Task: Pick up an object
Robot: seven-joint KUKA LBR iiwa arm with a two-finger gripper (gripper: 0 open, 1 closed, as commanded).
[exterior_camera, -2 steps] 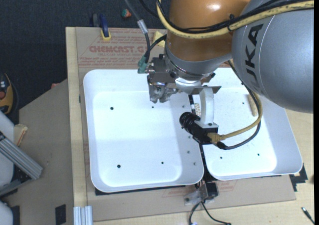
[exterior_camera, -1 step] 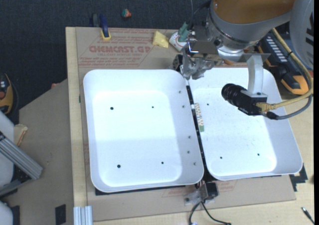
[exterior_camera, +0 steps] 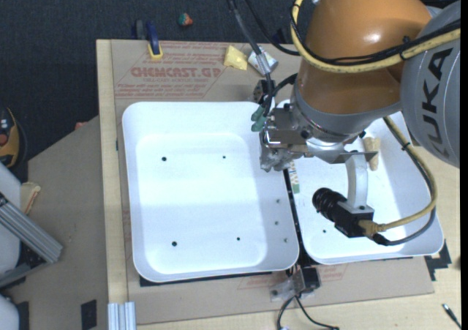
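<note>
Bench of pale board, bearing two white bins side by side.

Gripper: metal, hung under the orange wrist, over the seam between the bins; the wrist hid its tip, so I could not tell whether it was open or closed.

Small green-and-white object: lay just below the gripper on the seam, at the right bin's inner edge; not seen in its grasp.

Tan block: in the right bin, near, partly behind the arm.

Left bin: beside the gripper.

Yellow scrap and blue clamp: on the board beyond.
</note>
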